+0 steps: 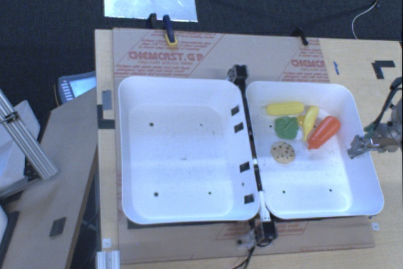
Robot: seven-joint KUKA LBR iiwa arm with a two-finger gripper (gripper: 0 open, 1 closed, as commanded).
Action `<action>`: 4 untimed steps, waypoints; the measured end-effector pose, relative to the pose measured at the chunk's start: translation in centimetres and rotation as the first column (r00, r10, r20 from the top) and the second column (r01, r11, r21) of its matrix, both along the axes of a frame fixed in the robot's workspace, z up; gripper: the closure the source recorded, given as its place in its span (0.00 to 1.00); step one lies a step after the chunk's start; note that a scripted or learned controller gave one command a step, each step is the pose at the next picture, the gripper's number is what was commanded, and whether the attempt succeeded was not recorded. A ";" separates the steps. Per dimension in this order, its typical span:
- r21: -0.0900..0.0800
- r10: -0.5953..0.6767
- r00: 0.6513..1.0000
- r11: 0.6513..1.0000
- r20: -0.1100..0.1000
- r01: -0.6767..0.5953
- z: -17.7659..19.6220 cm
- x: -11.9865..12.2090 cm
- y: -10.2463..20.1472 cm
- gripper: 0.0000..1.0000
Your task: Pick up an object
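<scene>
Hovering at the right wall of the right-hand shallow white plastic bin (pixel 362 198), the metal two-finger gripper (pixel 360 147) is too small and blurred for us to tell how it is set; we see nothing held in it. We judge it is placed there to approach the toys from the arm's own side.

Nearest to it lies the orange-red plastic carrot (pixel 323 132), well apart from the gripper. Its long axis runs on a slant, upper right to lower left, with the narrower end toward the lower left. We take this as the likeliest thing to pick. Touching its upper left is a small yellow curved plastic piece (pixel 310 120). Beyond are a green leafy plastic toy (pixel 286 128), a long yellow plastic piece (pixel 284 109) lying nearly level across the view, and a round tan speckled cookie toy (pixel 283 152) below them.

The left-hand shallow white plastic bin (pixel 182 148) sits beside, both resting on the printed brown cardboard sheet (pixel 208 53) over the tabletop (pixel 352 50).
</scene>
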State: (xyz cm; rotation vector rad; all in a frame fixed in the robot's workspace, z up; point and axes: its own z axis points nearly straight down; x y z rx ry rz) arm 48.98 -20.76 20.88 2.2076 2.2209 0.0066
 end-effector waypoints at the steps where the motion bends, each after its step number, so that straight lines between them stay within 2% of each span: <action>1: -0.001 0.002 1.000 1.000 0.003 -0.002 1.1 0.1 0.0 1.00; 2: -0.002 0.006 1.000 1.000 0.006 -0.006 2.1 0.2 0.0 1.00; 3: 0.005 0.002 1.000 1.000 -0.006 -0.002 4.2 -0.2 5.1 1.00; 4: 0.003 0.002 1.000 1.000 -0.004 -0.002 5.2 -0.1 4.8 1.00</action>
